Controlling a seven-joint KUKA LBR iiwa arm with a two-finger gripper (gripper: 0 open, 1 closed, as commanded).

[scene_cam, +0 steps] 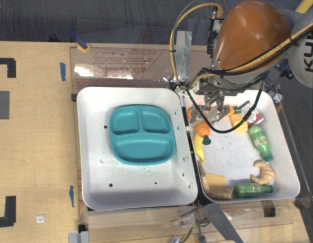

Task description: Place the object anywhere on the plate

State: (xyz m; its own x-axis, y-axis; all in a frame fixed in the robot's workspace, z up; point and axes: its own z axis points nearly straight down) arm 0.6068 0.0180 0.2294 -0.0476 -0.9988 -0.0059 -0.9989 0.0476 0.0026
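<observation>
From my seat I see the teal plate (142,134), split into compartments, lying alone near the middle of the left bin (90,186) with nothing on it. The arm (250,34) comes in from the right, its orange band bulking over the far edge of the right bin (288,184), with yellow and black cables looping around it. The pincer (213,105) hangs down into the far left corner of that right bin, just above the cluster of toys there; its metal parts blur into the cables and I cannot tell how far apart it stands or whether it has hold of anything. Right below it I make out an orange item (202,129), touching a yellow banana (198,147) that runs along the bin's left wall, and a small dark green piece (206,141) beside them. A yellow piece (238,123) and something red and white (255,117) lie nearer the far wall. A green bottle (260,140) lies toward the right side, a croissant (264,173) sits below it, another green bottle (252,189) lies along the near wall, and a tan block (216,184) rests in the near left corner. All of these objects are in the right bin, apart from the plate. The worktop (32,151) to the left is bare board with black corner marks.
</observation>
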